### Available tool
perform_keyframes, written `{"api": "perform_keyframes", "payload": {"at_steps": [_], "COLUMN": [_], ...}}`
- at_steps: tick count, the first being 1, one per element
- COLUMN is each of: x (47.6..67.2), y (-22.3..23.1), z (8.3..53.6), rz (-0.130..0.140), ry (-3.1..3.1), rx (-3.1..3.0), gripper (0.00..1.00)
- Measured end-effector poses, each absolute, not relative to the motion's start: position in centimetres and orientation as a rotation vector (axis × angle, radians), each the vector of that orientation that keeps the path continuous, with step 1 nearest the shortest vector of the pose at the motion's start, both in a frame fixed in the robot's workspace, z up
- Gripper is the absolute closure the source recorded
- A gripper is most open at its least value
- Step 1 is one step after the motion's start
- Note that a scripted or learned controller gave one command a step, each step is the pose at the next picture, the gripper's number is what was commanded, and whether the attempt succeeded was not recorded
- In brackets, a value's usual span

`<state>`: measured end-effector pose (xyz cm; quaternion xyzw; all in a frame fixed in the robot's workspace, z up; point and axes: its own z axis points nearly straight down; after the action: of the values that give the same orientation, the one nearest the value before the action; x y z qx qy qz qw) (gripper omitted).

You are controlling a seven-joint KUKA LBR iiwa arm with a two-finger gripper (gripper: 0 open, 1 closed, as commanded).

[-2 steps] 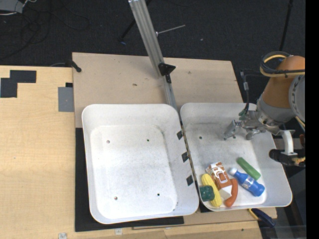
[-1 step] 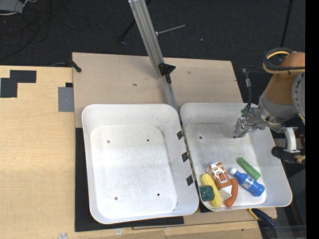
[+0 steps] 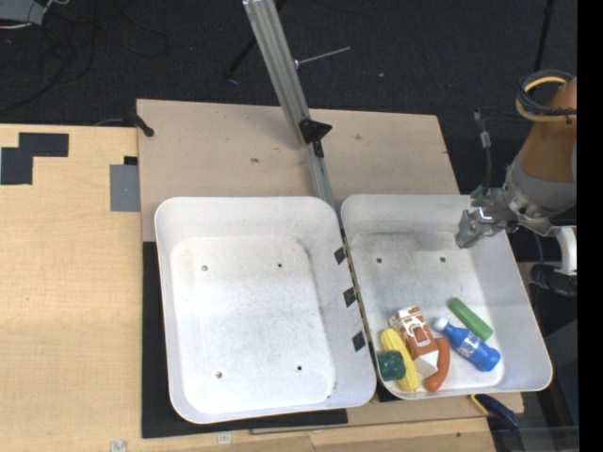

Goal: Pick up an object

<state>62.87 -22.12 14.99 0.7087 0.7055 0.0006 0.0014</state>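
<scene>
**Tool parked at the far edge, objects clustered at the near corner**

Seen at the right bin [image 3: 490, 281]: the tool [image 3: 471, 229] hanging over the far right rim, well apart from anything worth grabbing. Cannot tell whether wide or narrow; too small and dark against the wrist. Nothing visible between its tips.

Lying in the near part of that same bin, bunched together: a blue bottle [image 3: 469, 346], a green stick [image 3: 469, 318] just beyond it, an orange-and-white box [image 3: 413, 330], a yellow corn cob [image 3: 399, 358] with a green cube [image 3: 390, 363] against it, and an orange curved piece [image 3: 439, 367].

Judged as the approach stage, grasp not yet begun. To do it well:

- Choose something at the cluster's fringe. Green stick or blue bottle look easiest, with bare bin floor beside each.
- Travel toward the near corner high, then descend straight down over the chosen piece.
- Turn the wrist so closing happens across the narrow width, not along the length.
- Avoid the middle of the pile, where neighbours touch and likely jam the tips.
- Lift slowly and check for something actually held.
</scene>
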Motion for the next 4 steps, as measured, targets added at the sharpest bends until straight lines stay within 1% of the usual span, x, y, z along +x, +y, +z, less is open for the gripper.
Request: {"api": "perform_keyframes", "payload": {"at_steps": [1, 2, 3, 4], "x": [63.6, 63.7, 61.9, 60.7], "y": [-21.4, -21.5, -16.6, -11.5], "z": [20.4, 24.6, 23.6, 22.4], "rz": [0.004, 0.002, -0.001, -0.002], "ry": [2.220, 2.220, 2.230, 2.231], "rx": [2.217, 2.218, 2.220, 2.221], "gripper": [1.00, 1.00, 1.00, 1.00]}}
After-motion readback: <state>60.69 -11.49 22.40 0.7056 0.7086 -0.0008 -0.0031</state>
